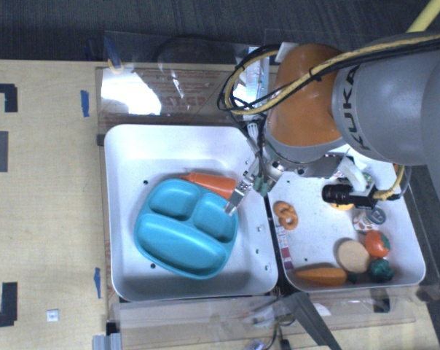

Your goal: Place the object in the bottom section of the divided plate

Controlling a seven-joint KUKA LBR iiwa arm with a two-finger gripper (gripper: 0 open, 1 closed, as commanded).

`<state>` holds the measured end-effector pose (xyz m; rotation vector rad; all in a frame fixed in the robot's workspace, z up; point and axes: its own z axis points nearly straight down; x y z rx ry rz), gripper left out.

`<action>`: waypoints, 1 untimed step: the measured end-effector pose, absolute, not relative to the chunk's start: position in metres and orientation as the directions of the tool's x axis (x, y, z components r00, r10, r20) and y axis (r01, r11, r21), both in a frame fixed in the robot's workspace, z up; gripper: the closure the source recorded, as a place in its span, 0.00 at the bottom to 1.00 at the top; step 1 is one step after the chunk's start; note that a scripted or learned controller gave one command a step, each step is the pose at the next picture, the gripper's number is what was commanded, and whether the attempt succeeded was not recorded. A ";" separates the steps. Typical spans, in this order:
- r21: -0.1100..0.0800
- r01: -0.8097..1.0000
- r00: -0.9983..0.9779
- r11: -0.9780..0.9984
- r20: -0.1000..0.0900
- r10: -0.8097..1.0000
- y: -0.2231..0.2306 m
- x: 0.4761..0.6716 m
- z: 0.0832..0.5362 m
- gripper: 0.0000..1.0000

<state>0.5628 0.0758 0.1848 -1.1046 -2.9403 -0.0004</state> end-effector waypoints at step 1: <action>0.005 0.892 -0.453 0.453 -0.002 0.892 0.103 0.566 0.225 0.00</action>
